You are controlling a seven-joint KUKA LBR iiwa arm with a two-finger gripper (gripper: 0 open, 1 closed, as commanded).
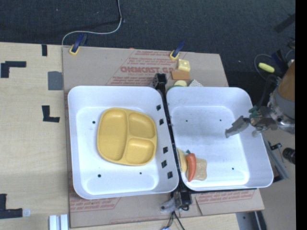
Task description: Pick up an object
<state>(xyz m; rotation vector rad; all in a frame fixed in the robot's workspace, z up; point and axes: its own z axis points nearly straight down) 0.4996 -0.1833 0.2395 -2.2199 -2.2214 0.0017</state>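
Observation:
At the right bin's (240, 97) right rim my gripper (241, 132) hovers over the bin's bare floor, open, with one grey finger (235, 127) slanting down to the left and nothing between the fingers. An orange carrot-shaped object (191, 166) lies in that bin's front left corner, far to the gripper's lower left. It rests against a beige piece (200, 168) and a yellow piece (183, 161) by the divider. A yellow divided plate (126, 136) lies flat in the left bin (81, 123).
A black divider with clips (165, 128) runs between the two bins. Behind the right bin, on the cardboard, sit a small yellow-and-tan block (181, 70), a pale green ball (180, 84) and a whitish piece (194, 84). Cables trail at the bench's front edge (175, 206).

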